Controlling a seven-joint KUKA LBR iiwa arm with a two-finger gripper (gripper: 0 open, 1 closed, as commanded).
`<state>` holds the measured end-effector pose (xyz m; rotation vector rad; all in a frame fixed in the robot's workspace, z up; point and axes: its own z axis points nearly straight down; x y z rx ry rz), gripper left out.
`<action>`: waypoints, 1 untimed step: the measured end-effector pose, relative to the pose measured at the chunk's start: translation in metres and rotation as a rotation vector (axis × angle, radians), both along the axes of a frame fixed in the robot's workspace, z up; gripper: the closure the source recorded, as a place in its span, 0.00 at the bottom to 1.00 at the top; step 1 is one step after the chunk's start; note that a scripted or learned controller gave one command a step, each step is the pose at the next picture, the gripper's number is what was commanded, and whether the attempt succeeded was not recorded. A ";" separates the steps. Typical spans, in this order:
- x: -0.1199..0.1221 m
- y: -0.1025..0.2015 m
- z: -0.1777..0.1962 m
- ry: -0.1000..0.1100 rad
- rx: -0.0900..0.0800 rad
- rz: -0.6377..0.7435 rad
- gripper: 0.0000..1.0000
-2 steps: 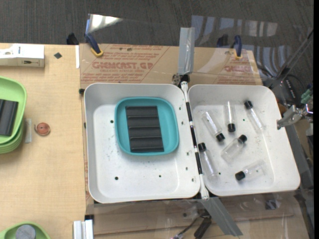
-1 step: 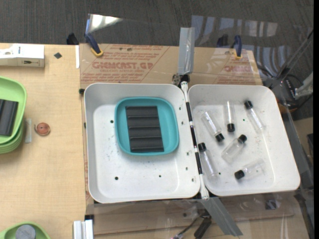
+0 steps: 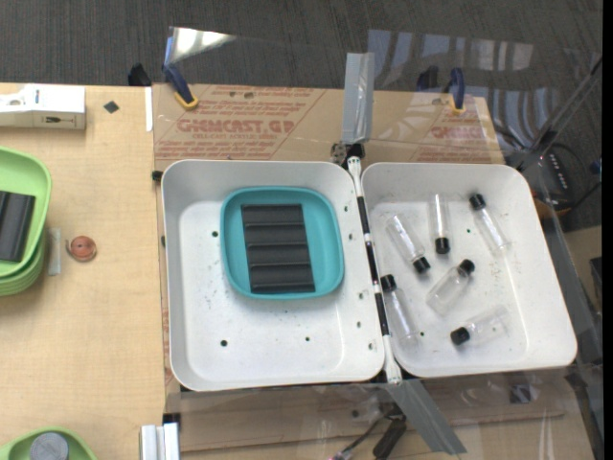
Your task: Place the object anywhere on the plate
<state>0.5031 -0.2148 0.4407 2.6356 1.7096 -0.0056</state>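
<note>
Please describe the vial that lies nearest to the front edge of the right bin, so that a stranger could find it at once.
Find the right shallow white bin, which holds several clear plastic vials with black caps. The one meant lies lowest in the camera view, near the bin's front right corner. Unlike the others, it lies almost crosswise, with its black cap pointing left.

**Colours on my screen**

I see two white bins (image 3: 187, 353), the left holding a teal plate (image 3: 329, 247) with a dark grey ribbed block (image 3: 279, 248). The right bin has clear vials (image 3: 406, 241) with black caps. Tan cardboard (image 3: 249, 127) carries red lettering. A lime-green tray (image 3: 29, 185) sits on pale wood.
</note>
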 end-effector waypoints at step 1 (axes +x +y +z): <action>-0.006 0.001 -0.001 0.004 0.001 -0.109 0.00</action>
